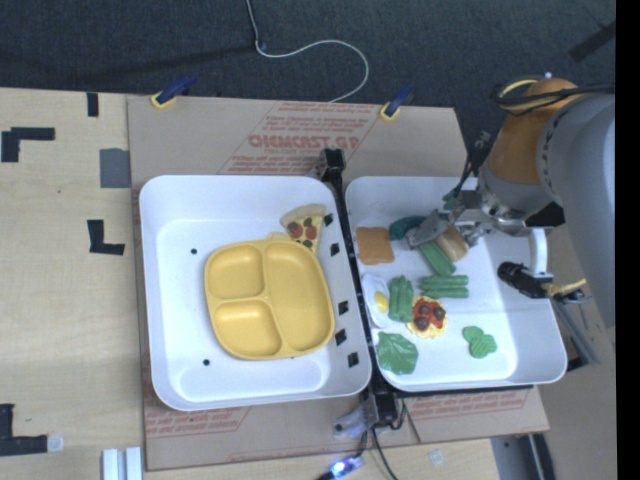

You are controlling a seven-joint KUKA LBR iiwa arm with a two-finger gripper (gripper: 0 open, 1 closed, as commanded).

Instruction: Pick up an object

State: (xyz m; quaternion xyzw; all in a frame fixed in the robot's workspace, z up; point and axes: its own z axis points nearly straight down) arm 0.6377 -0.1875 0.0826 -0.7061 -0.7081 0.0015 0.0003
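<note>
1. In the right bin [540,358], near its upper right part, the gripper [441,231] hangs low over the toy food. A small tan piece [454,247] lies just beneath and beside it, touching or nearly so. Whether the gripper is open or closed, and whether it has hold of anything, cannot be told from this slanted view.

2. Close around that spot lie a dark green piece [404,228] just to the left of the gripper and a green pickle [436,260] just below it, with a green pea pod [443,286] a little further down.

3. The rest of the right bin holds a brown slice of toast [375,245] by the left wall, a white egg [377,299], a green bean bundle [400,298] next to it, a small pizza round with red dots [429,315], a lettuce leaf [397,352] at the lower left, and a green broccoli piece [481,342] set apart at the lower right.

4. The left bin [165,268] holds a yellow divided plate [268,299] in its middle. A pizza slice [305,225] lies just past the plate's upper right rim, close to the wall shared by the bins.

5. The arm [585,158] comes in from the right edge. Its grey body is bulky there, its orange band [520,143] sits above the wrist, and the wrist slants down and leftward into the bin.

6. Both bins sit on a sheet of cardboard [290,138] on the wooden bench [60,298].
</note>
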